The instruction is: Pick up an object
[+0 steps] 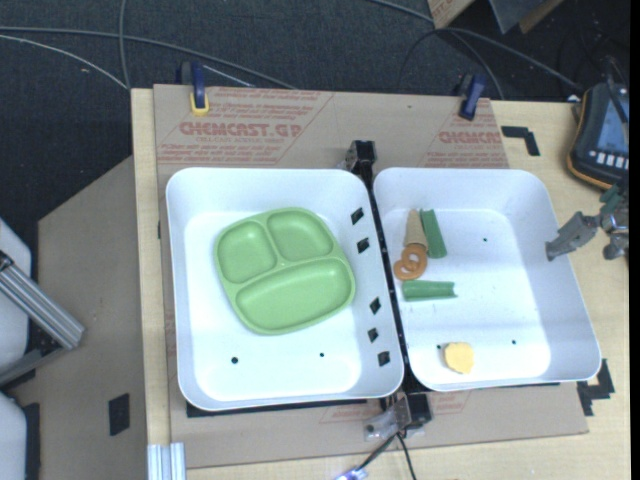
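Observation:
The right bin (520, 193) holds several small items near its left side. A tan cone (414, 230) and a dark green stick (432, 233) lie side by side. Just below them sits an orange ring (410, 265), and below that a green bean-like piece (430, 290). A yellow chunk (458, 357) rests near the bin's front wall. My gripper (588, 246) hangs over the right rim of this bin, open, with nothing between its fingers. It is well to the right of all the items.
The left bin (200, 198) bears a light green divided plate (285, 270). A black divider with clips (372, 258) runs between the bins. Blue clamps (199, 88) hold the board at the back. A handheld pendant (605, 138) lies at the far right.

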